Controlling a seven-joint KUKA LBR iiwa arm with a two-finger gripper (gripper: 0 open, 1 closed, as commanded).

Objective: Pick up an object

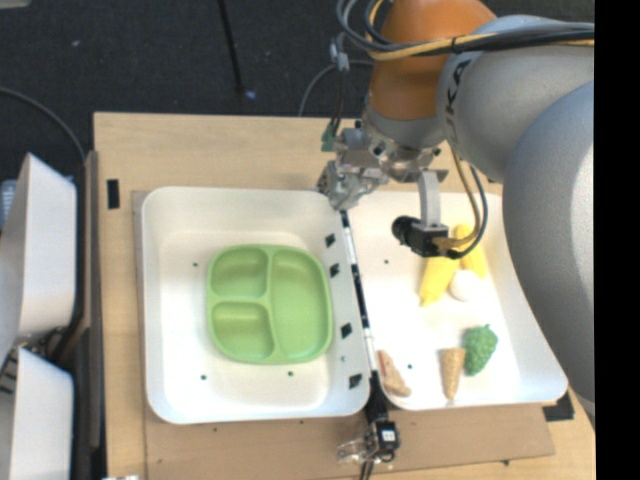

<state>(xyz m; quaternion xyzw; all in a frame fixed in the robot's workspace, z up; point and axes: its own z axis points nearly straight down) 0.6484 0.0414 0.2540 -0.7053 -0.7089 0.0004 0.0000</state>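
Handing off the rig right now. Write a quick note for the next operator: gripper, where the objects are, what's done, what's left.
Gripper: above the far end of the divider between the two bins; open or shut can't be judged from this view.
Left bin: green divided plate lying flat in the middle.
Right bin: yellow item with a white egg-shaped item touching it; green broccoli-like piece and cone near the front; tan piece by the divider.
Done: nothing lifted yet, by the look of it.
Left: choose one object, descend, grasp, lift.
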